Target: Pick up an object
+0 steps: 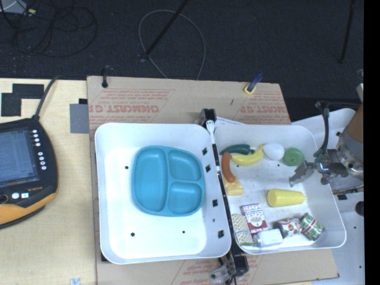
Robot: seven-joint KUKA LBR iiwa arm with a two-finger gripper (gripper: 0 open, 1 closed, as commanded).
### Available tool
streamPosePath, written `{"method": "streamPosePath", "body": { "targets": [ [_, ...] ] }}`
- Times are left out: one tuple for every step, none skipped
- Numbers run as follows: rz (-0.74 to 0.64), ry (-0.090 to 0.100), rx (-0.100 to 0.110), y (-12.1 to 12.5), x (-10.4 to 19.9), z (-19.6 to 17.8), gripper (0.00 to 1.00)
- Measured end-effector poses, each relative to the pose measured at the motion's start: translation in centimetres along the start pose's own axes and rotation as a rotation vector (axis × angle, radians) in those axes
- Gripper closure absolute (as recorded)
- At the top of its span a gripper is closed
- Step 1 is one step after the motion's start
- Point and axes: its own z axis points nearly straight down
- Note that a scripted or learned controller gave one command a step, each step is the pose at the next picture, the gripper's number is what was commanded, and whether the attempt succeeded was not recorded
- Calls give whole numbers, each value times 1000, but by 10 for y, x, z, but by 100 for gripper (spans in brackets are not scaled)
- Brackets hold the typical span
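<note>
Two white bins sit side by side on a brown cardboard sheet (178, 100) printed with red lettering. Well to the left of the jaws, the left bin (113, 218) is smooth, glossy plastic and holds a light blue tray (168, 180), rounded and split into three compartments. The right bin (332, 230) has the same shallow, curved walls and holds the small objects.

At that bin's right rim is the gripper (301, 175), dark metal; its jaws look spread apart, with nothing between them.

Just below the jaws lies a yellow cone (285, 198), smooth, blunt at the left end and lying on its side. Up and left of them rests a flat green disc (293, 156), touching a white egg (274, 151). Further left a curved yellow banana (249, 157) overlaps a dark green piece (237, 149), and an orange carrot (227, 166) lies along the bin's left wall above a small yellow block (234, 187).

Below the jaws, near the front wall, lie a red and white carton (254, 217), a red-labelled can (290, 227) and a green-labelled can (311, 226), both tipped over.
</note>
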Motion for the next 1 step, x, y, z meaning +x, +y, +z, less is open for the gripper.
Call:
{"method": "streamPosePath", "body": {
  "targets": [
    [2,1,-1,-24,35,111,0]
  ]
}}
